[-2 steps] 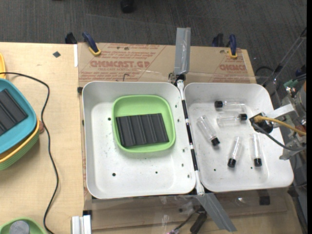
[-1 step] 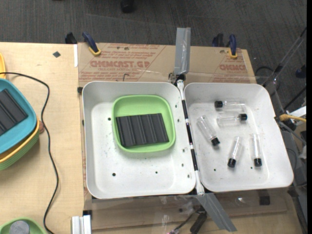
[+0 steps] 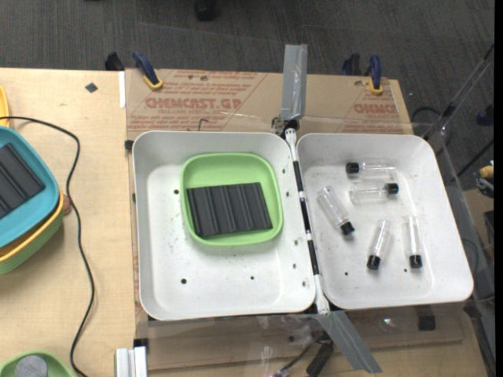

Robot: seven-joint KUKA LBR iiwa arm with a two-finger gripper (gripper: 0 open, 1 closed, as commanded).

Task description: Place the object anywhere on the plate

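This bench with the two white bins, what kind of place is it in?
Probably a robotics lab workbench: clear vials lie in the right bin, a green plate sits in the left bin, and clamps pin cardboard down.

My one fixed camera looks down at a slant on both white bins (image 3: 149, 234), the bench (image 3: 63, 289) around them.

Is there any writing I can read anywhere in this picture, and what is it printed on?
"CHEMCAST.GP": red print on the brown board behind the left bin, as best it reads.
The same red print shows again on the board behind the right bin; there it is cut short and too blurred to read.
Small red lines above both: too small to read.
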